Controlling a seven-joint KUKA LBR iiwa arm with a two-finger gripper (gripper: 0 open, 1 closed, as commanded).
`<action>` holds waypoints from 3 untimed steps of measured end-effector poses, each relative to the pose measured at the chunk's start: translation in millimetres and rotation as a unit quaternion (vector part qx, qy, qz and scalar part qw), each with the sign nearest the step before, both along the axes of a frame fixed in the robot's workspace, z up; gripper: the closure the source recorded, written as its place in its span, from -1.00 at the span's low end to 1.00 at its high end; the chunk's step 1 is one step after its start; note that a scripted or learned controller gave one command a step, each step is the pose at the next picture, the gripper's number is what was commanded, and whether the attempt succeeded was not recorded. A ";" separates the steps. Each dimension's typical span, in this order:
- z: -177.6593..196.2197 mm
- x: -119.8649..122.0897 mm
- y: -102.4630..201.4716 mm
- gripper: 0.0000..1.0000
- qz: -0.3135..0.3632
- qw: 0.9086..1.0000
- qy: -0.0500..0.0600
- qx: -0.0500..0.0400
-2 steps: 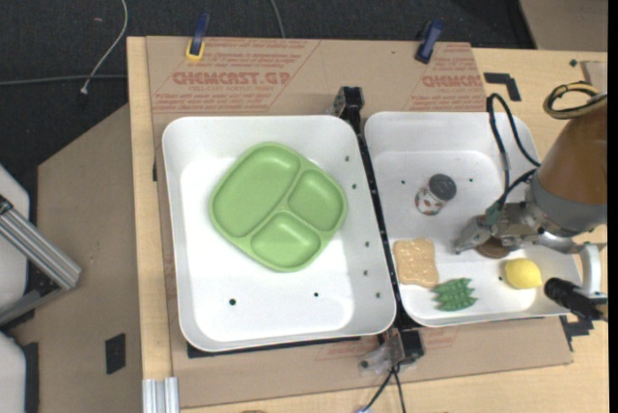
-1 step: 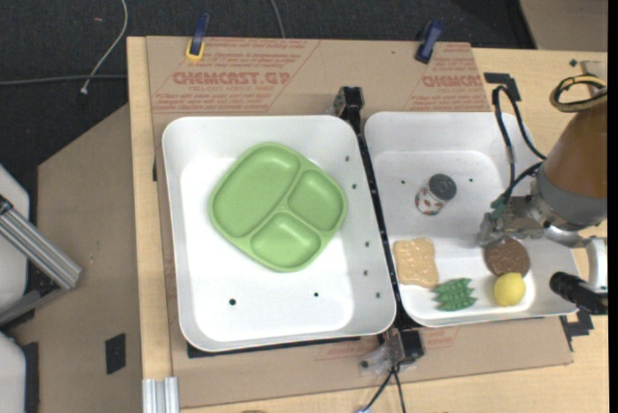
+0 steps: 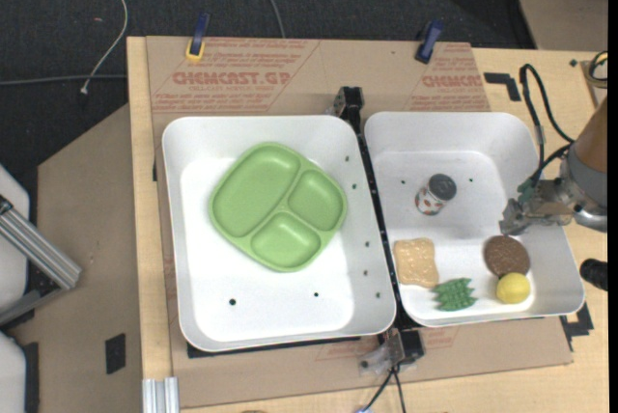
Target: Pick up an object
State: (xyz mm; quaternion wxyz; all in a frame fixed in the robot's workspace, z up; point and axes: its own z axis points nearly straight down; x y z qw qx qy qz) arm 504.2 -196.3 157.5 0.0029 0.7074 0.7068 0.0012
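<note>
My gripper (image 3: pixel 515 211) low over right bin (image 3: pixel 483 136), near its right wall; cannot tell if open or shut. Brown round cookie (image 3: pixel 506 256) just below my tips, yellow lemon (image 3: pixel 513 288) beyond it. Small can (image 3: pixel 436 193) off to left. Cracker (image 3: pixel 416 261), green leafy piece (image 3: pixel 454 293) lower left. Green divided plate (image 3: pixel 278 206) far left, in left bin (image 3: pixel 193 208).

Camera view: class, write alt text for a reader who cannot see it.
A robot arm's end effector hovers at the right edge of the right bin, just above a brown cookie, with a yellow lemon, green leaf, cracker and small can nearby. The left bin holds a green divided plate.
</note>
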 end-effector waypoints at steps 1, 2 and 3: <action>54.1 1.6 -0.4 1.00 0.001 1.000 0.000 0.000; 64.7 10.5 50.4 1.00 0.004 1.000 0.001 0.002; 55.2 9.0 104.0 1.00 0.004 1.000 0.004 0.003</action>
